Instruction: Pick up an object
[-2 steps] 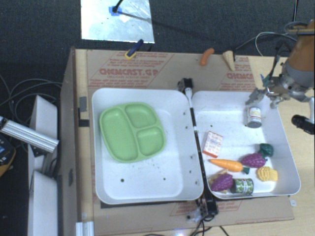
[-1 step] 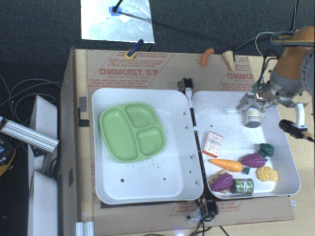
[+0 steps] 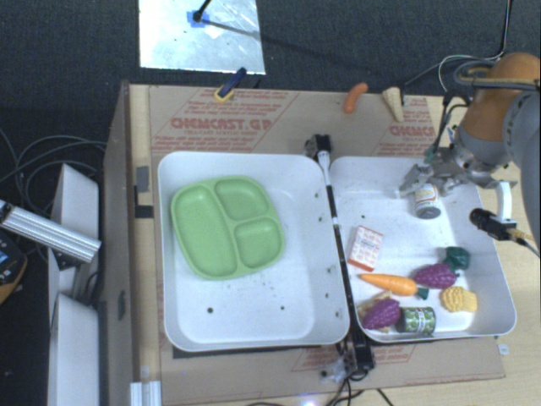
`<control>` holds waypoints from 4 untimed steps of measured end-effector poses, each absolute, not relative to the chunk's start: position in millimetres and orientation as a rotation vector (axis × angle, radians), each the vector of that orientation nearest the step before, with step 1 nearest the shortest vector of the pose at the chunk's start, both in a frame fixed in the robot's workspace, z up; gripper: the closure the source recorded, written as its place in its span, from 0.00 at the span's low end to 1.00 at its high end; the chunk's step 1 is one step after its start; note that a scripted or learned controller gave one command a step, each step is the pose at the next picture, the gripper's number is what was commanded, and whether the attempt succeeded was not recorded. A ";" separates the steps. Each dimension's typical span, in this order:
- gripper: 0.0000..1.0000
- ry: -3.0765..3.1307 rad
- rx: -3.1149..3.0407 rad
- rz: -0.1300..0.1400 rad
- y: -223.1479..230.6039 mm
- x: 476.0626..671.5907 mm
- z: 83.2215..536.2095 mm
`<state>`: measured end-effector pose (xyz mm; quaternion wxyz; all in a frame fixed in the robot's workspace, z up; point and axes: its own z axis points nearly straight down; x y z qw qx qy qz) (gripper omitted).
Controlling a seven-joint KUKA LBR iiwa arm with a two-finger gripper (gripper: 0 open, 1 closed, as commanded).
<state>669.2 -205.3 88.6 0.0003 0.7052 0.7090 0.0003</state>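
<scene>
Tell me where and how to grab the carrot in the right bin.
Grip the carrot across its thick middle, coming straight down from above. It lies flat and lengthwise, its tip toward the bin divider, so the fingers should close across its narrow width. The purple grapes sit close to its right end, so stay left of them.

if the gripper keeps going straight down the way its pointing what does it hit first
Most likely the small can lying right under the gripper in the right bin; depth is hard to judge from this slanted view.
</scene>
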 end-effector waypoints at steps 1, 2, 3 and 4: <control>1.00 2.226 2.208 0.003 -205.9 670.3 100.0; 1.00 2.226 2.203 0.005 -206.2 671.4 111.4; 1.00 2.226 2.214 0.005 -142.3 669.8 144.6; 1.00 2.225 2.215 0.003 -92.6 628.1 170.9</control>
